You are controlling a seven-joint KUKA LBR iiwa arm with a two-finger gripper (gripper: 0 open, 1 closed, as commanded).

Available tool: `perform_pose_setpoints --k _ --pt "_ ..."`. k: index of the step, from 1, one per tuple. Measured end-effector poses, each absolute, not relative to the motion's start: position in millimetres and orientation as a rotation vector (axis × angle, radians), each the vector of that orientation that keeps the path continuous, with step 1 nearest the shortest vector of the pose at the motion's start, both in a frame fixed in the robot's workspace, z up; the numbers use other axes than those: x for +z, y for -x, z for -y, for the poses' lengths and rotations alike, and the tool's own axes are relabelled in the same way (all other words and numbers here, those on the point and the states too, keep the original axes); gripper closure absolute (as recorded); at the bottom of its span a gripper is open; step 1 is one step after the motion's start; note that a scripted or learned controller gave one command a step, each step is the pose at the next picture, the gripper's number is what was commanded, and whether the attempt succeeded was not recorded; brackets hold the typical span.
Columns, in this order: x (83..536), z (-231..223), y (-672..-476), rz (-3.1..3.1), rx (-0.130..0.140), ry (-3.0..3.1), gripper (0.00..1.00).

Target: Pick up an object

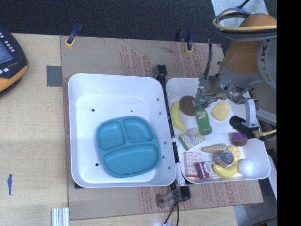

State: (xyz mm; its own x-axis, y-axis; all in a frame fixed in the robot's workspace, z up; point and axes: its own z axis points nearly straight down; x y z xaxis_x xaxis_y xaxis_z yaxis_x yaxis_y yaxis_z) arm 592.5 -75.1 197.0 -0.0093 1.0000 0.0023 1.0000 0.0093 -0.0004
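My gripper (203,97) hangs low over the back of the right bin (263,149). It is just above the top of a green bottle (203,121) and right beside a brown disc (187,105). A yellow banana (177,117) lies along the bin's left wall. To the right of the gripper sits a pale yellow lemon (220,110). Nothing is visibly held.
The right bin also holds a green patterned cracker (192,138), a purple piece (238,138), an ice-cream cone (214,149), a red-and-white packet (194,165), a second banana (225,171) and a white egg (245,166). In the left bin (80,126) lies a blue divided plate (128,146).
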Motion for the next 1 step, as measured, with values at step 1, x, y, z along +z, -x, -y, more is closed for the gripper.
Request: perform_pose_setpoints --k 1 --pt "191.9 78.5 -593.0 2.224 0.005 2.214 0.00"
